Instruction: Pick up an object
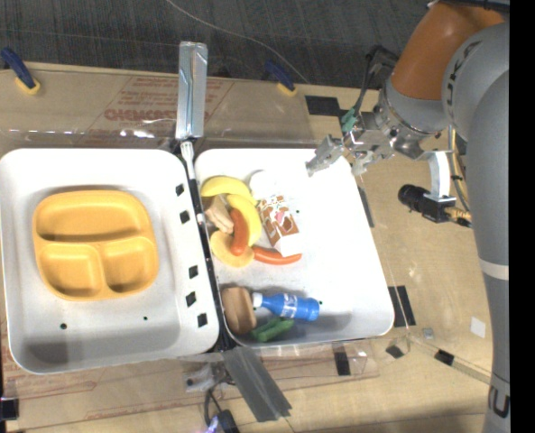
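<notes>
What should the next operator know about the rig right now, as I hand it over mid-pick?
Gripper: above the right bin's far right corner, nothing between its fingers.
Things: banana, carrot, small printed box, blue bottle and other toys, all along the right bin's left side. Yellow divided tray lies in the left bin.
Done: nothing picked.
Left: choose an object, descend, grasp, lift.

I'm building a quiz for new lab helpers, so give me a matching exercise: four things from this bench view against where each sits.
Things:
1. yellow tray
2. blue bottle
3. banana
4. gripper

Places:
A. near the right bin's front edge
B. above the right bin's back right part
C. in the left bin
D. at the back of the right bin's pile, by the divider

Pairs: 1-C, 2-A, 3-D, 4-B
</notes>
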{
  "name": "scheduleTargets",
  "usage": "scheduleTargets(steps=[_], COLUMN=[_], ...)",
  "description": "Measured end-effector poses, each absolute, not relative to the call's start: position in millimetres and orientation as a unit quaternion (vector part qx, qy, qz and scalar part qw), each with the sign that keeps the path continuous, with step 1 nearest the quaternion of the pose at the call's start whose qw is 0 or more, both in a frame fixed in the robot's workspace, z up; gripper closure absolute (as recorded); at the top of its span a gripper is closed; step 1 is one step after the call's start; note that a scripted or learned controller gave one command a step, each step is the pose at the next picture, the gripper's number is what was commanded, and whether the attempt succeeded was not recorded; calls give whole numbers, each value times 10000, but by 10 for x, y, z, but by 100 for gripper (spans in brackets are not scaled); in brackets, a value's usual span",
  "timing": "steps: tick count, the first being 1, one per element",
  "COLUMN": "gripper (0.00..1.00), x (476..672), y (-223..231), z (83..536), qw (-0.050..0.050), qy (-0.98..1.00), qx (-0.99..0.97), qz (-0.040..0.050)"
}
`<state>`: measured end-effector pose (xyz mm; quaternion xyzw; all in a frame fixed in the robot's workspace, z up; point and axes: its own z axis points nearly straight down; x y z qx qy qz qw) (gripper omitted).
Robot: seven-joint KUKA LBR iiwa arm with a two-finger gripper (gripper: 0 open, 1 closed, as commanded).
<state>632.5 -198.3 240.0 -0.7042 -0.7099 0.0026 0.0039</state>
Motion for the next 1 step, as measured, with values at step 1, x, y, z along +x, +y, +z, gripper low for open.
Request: scheduleTargets(steps=[1], gripper=[0], x=[5959], y=[-1738], z=[1264], qw=[10], qy=[-6332], qx=[-7740], qz=[2])
